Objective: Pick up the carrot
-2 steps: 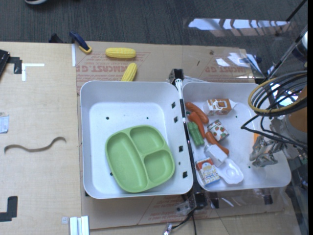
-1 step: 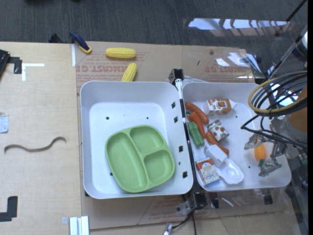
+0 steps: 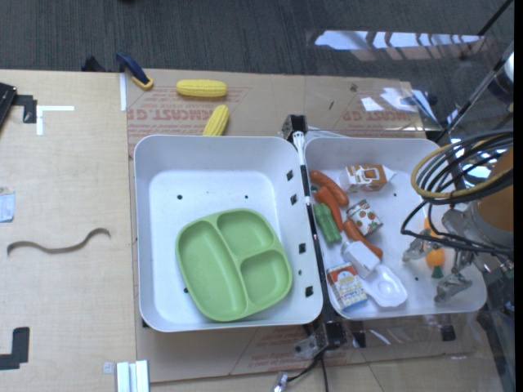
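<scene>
My gripper hangs low over the right side of the right bin. Its metal fingers are spread, so it is open. A small orange piece with a green end lies on the bin floor between the fingers, and I cannot tell if it touches them. It may be a carrot. Two long orange carrot-like pieces lie at the bin's left side. A third one lies slanted below them.
The right bin also holds a green vegetable, small printed cartons and a white lid. A green divided plate sits in the left bin. Two corn cobs lie behind it. Cables loop above my wrist.
</scene>
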`<state>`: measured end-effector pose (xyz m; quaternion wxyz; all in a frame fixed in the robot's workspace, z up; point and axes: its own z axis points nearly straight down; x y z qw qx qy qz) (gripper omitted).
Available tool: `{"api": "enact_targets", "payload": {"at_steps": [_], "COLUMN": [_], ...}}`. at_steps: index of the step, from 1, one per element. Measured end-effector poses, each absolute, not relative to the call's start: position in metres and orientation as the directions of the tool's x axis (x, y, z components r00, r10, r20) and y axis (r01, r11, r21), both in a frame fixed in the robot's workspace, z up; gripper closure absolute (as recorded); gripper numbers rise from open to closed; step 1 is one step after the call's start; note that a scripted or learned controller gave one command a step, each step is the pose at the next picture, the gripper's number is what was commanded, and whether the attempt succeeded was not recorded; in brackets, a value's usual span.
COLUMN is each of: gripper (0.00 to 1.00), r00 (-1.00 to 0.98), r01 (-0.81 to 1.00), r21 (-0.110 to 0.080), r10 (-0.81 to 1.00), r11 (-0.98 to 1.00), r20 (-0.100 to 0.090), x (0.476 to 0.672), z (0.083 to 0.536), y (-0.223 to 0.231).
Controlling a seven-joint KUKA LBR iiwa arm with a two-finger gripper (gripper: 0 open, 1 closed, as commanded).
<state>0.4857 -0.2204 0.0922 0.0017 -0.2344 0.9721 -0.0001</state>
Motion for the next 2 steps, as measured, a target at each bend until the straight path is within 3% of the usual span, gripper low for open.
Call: {"api": "enact_targets", "payload": {"at_steps": [2], "gripper": [0.00], "r00": [-0.549], "r01": [-0.836], "r21": [-0.004], "r10": [-0.836], "r11": [0.549], "r20": [-0.004], "x": [0.4886], "z": [0.0930], "y": [-0.2205]}}
